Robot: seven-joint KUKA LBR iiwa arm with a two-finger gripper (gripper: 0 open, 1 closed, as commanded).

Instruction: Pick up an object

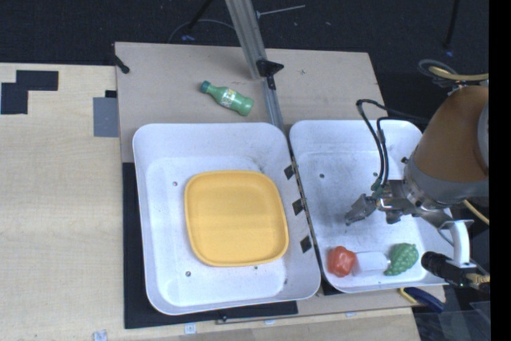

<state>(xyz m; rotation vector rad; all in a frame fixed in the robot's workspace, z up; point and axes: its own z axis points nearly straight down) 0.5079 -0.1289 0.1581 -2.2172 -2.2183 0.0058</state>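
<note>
A red tomato-like object lies at the front of the right bin. A green bumpy object rests near that bin's front right corner, with a small white piece between the two. My gripper hangs over the right bin's middle, a little behind and above the red object. Its fingers stand apart and nothing is between them. The grey arm with its orange band reaches in from the right.
The left bin holds a yellow square plate. A green bottle lies on the bench behind the bins. A metal rail slants up from between the bins. Black cables loop over the right bin.
</note>
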